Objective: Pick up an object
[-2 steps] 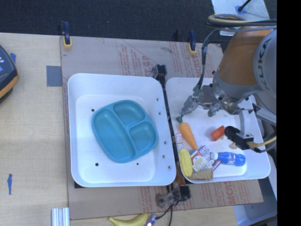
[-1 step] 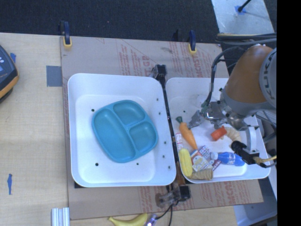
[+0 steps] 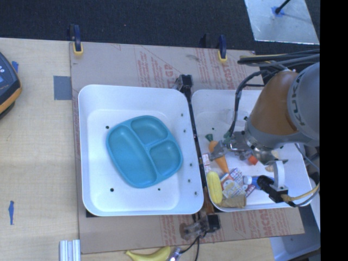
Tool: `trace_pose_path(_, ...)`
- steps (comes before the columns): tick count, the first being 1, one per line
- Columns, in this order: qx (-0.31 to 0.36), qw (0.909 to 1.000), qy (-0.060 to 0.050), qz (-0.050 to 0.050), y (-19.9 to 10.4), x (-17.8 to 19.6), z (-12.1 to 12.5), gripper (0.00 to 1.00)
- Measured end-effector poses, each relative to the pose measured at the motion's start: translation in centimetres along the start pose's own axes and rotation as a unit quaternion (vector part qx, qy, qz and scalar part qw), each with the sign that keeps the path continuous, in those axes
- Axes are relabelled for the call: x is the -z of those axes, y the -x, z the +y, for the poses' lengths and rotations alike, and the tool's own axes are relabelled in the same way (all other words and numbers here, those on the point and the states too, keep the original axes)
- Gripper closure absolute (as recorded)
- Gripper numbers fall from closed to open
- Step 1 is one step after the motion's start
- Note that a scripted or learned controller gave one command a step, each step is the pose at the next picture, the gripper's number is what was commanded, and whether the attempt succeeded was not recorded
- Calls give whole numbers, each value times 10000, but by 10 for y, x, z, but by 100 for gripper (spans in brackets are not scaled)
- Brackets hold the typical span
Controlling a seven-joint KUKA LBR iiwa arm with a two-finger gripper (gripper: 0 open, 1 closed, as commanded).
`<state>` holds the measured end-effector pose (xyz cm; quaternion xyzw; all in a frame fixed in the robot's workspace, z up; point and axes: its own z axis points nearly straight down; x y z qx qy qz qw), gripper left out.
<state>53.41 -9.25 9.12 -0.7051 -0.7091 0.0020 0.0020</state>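
**Arm low over the cluttered right bin, reaching for something to lift**

A grey arm (image 3: 283, 110) with an orange band reached in from the right and hung low over the right bin (image 3: 217, 99). Its end effector (image 3: 235, 144) sat above the small items there; whether it was spread or pressed together could not be told, and nothing was visibly pinched.

The candidates lay crowded in that bin's near-left part: a carrot (image 3: 219, 159), a corn cob (image 3: 215, 185) just below it, a printed packet (image 3: 234, 185) beside the cob, and a small red piece (image 3: 253, 160). The left bin (image 3: 92, 145) held a blue divided plate (image 3: 144, 151).

The carrot seemed the nearest target. To grasp well, the arm likely needed to centre over one item, straddle its narrow width, and descend straight, since neighbours lay touching and the bin wall stood near.
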Motion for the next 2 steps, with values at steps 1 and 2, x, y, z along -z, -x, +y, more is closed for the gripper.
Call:
trace_pose_path(1, 21, 10000, -9, -6, 1, 10, 0, 100)
trace_pose_path(2, -4, 10000, 17, 2, -41, 102, 43, 100)
